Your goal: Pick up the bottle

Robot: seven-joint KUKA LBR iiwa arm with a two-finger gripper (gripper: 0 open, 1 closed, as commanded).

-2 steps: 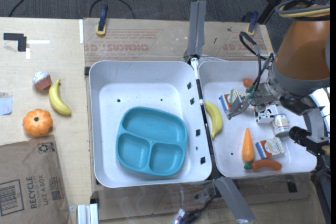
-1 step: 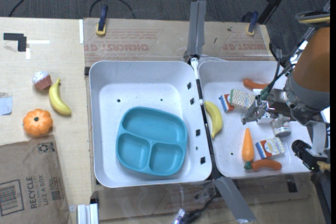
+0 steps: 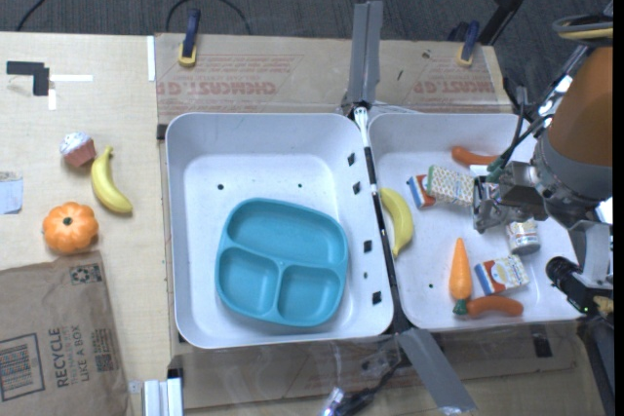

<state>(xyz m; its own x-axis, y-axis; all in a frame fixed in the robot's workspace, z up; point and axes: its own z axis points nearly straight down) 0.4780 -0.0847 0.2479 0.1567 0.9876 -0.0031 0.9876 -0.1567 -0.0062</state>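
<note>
A small silvery bottle (image 3: 525,237) lies in the right bin (image 3: 429,307), near its right side. My gripper (image 3: 490,209) hangs just to the bottle's upper left, low over the bin, between the bottle and a patterned carton (image 3: 446,185). The bottle looks close to the gripper's dark body, and I cannot tell whether they touch. The grey arm with its orange band (image 3: 590,112) comes in from the right.
The right bin also holds a banana (image 3: 398,219), a carrot (image 3: 458,270), a red-and-white carton (image 3: 502,275) and two sausages (image 3: 493,307) (image 3: 473,155). A blue divided plate (image 3: 283,263) sits in the left bin (image 3: 195,209). Toy food lies on the bench at left.
</note>
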